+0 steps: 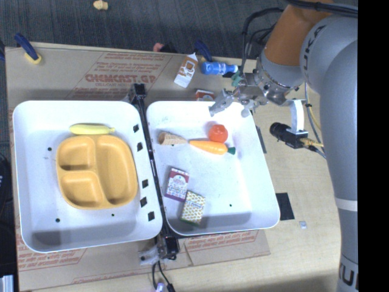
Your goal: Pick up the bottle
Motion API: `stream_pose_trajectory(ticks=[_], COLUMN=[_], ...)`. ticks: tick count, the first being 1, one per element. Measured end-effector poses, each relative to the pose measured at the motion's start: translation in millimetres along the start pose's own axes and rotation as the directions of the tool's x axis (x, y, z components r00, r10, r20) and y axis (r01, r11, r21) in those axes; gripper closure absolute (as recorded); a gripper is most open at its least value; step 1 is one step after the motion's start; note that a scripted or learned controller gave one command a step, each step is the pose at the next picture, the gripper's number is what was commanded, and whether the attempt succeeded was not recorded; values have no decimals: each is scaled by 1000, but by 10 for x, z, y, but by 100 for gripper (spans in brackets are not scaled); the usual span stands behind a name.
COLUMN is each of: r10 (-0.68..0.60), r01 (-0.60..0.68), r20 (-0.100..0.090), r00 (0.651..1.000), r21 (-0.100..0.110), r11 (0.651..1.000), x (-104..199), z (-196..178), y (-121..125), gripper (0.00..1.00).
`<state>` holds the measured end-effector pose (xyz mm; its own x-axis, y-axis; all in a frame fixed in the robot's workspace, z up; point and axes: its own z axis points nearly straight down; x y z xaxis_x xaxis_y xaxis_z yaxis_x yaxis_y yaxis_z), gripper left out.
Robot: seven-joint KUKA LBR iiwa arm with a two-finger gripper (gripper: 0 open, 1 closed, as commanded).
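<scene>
- Nearest us, two small packets point(185, 196) lie in the right bin point(258, 187).
- Our end effector point(234, 102) hovers at its far rim, fingers spread, holding nothing.
- Farthest, the bottle point(216, 69) lies on the table; we judge the approach underway, reaching outward next.

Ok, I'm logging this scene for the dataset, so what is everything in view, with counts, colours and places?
Bins: 2, white, side by side on the bench.
Divided plate: 1, yellow-orange, left bin.
Banana: 1, yellow, left bin, above the plate.
Carrot: 1, orange, right bin.
Tomato: 1, red, right bin, beside the carrot.
Bread piece: 1, tan, right bin, left of the carrot.
Small boxes: 2, patterned, right bin, near edge.
Bottle: 1, blue, lying on the cardboard behind the right bin.
Carton: 1, white, left of the bottle.
Gripper: 1, grey, over the right bin's far edge.
</scene>
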<state>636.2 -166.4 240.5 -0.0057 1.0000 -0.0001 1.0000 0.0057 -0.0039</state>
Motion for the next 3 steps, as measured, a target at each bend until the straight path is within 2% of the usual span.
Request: stream_pose_trajectory(ticks=[1,2,3], r10=[-5,-62,135], r01=[5,62,-135], r20=[0,-1,-1], r00=[1000,998,991], r21=[2,2,2], r11=[1000,998,991], x=[7,294,522], z=[-104,822,749], y=[4,-509,-1032], gripper=[100,100,100])
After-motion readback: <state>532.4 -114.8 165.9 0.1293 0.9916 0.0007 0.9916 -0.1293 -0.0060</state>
